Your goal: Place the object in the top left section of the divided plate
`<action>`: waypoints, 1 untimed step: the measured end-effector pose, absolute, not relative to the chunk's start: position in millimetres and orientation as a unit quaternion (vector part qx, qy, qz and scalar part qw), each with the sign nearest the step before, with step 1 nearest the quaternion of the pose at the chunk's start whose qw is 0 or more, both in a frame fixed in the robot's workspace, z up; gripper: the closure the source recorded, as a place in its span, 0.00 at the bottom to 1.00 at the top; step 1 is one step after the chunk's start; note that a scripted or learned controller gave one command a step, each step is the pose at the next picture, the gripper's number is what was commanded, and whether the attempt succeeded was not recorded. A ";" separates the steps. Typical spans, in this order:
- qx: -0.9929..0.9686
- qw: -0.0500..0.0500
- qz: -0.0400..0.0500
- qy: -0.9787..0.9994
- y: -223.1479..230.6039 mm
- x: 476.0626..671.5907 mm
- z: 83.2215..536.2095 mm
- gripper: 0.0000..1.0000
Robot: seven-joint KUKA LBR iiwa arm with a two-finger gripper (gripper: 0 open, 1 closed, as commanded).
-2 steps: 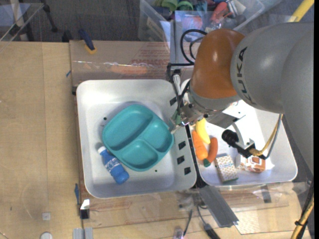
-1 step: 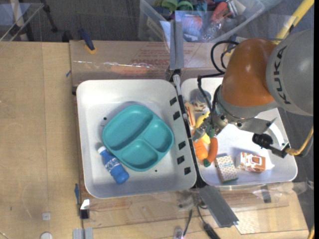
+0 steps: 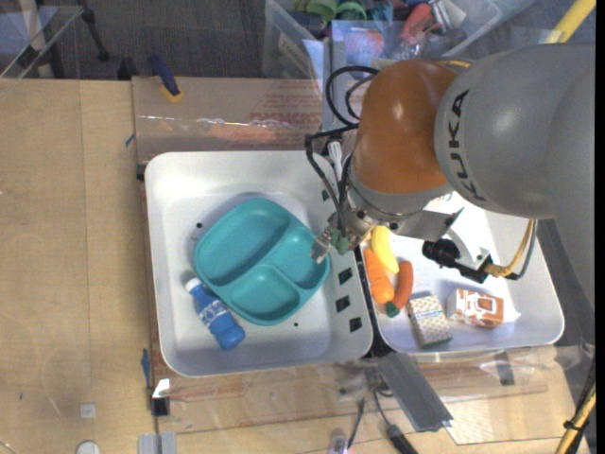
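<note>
Pale wooden bench (image 3: 66, 253) is seen across the left of the frame, with two shallow white bins side by side at centre. In the left bin (image 3: 170, 197) a teal divided plate (image 3: 257, 270) is laid tilted, and a blue bottle (image 3: 216, 319) is tucked against its lower left edge. The gripper (image 3: 333, 238) is placed at the plate's right rim, over the wall between the bins; whether it is open or closed cannot be told, since it is largely covered by the grey arm (image 3: 529, 130) and its orange band (image 3: 402, 126). In the right bin (image 3: 539, 320), just right of and below the gripper, a toy carrot (image 3: 381, 277), a yellow banana-like piece (image 3: 382, 246) and a red piece (image 3: 404, 285) are clustered; which one is meant cannot be told. Two small cartons (image 3: 477, 308) are set nearby. Clear tubs of toys (image 3: 378, 8) are cut off at the top edge.
</note>
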State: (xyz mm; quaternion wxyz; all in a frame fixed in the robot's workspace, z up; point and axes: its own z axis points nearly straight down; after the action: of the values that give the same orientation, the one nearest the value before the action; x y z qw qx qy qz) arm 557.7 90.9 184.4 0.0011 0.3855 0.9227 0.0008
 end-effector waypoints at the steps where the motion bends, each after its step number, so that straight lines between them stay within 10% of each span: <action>1: 0.394 -0.001 0.000 0.919 41.8 524.2 184.2 1.00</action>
State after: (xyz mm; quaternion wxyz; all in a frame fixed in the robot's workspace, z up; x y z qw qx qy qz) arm 524.2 41.8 184.2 -0.0006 0.3936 0.9193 -0.0003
